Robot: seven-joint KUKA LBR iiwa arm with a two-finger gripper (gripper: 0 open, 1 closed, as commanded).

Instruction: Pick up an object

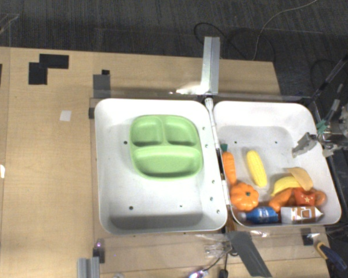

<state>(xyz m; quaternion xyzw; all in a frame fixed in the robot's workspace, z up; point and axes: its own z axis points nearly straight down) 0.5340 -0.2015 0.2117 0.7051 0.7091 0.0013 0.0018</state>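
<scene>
Desk (40, 172) in front of me: light wood top, black tape patches (48, 67) near its far left corner, a small pale square (65, 116) further in. Two white bins sit directly on it, side by side and touching: left bin (113, 172), right bin (267, 120). Upright metal post (211, 65) stands at the seam behind them.
</scene>
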